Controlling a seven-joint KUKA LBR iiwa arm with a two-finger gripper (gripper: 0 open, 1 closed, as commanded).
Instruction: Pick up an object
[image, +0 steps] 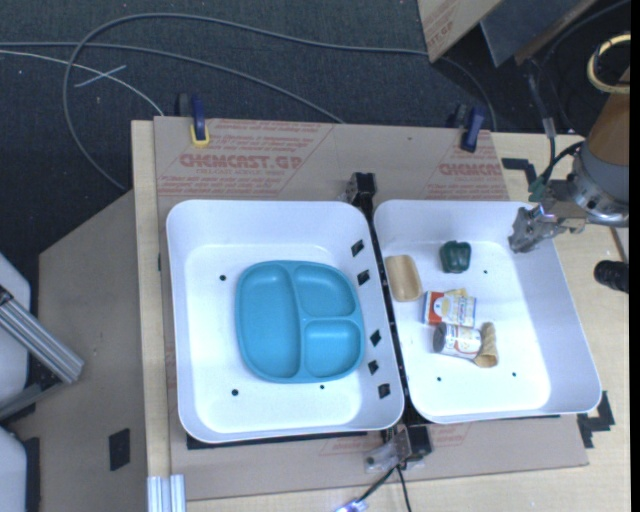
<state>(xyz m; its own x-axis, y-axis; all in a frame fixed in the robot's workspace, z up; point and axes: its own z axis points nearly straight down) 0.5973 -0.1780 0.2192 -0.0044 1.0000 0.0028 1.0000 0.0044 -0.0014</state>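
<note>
Hovering end effector (527, 232), grip unreadable | right bin (560, 330): green pepper (456, 257), bread (403, 277), packets (452, 307) | left bin (200, 300): blue tray (298, 320)

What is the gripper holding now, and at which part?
Nothing: the gripper hangs over the right bin's upper right rim, with no object between its fingers.

One fixed cam, up high, looking down at a slant

It sits far enough back to fit the whole bench (150, 330) with both white bins side by side, left bin (190, 300) and right bin (560, 350), plus some dark floor and cables along the top. The arm (605, 150) pokes in from the right edge.
</note>
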